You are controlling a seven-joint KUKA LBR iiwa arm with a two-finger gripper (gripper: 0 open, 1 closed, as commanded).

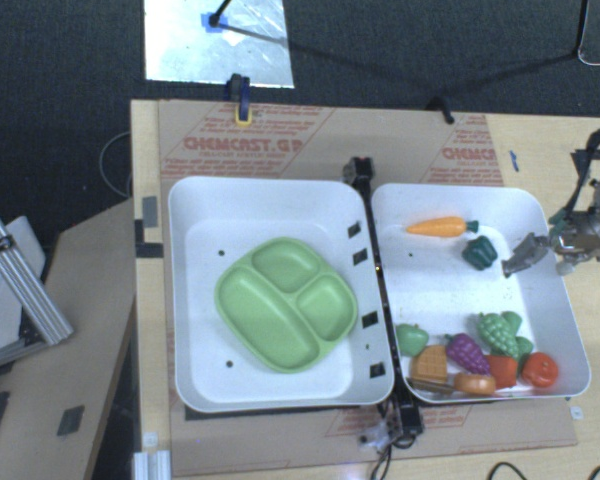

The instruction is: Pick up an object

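Gripper (528,253) hangs over the right bin's (550,298) right rim; fingers too blurred to judge, cannot tell its opening or any hold. Just left of it in that bin: dark green pepper (480,253), carrot (440,227) beyond. Toy food heap (475,353) crowds the bin's near edge. Left bin (195,268) carries a green divided plate (286,303). Wooden bench (310,138) under both; dark carpet (60,78) around.

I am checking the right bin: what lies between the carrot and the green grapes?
In the camera view, a dark green pepper lies between the carrot and the green grapes.
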